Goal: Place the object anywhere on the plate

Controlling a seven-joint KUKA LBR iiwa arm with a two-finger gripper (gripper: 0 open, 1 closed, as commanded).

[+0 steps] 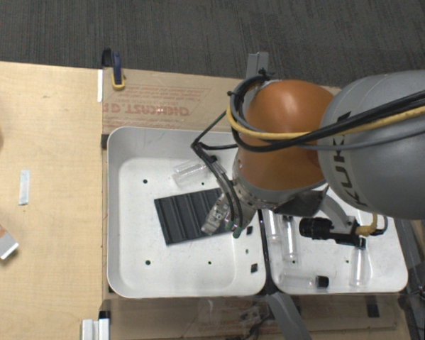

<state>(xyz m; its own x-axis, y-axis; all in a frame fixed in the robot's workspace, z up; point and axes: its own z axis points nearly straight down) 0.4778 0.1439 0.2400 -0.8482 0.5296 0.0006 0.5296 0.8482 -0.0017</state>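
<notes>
Guessing slow and centred is best here: gripper [221, 217] hangs at the dark ribbed plate's [185, 215] right edge, grip state unclear, clear object [187, 170] lying just beyond the plate.

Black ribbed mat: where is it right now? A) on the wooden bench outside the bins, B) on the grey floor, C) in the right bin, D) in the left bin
D: the black ribbed mat lies flat on the floor of the left bin, partly under the arm's wrist.
</notes>
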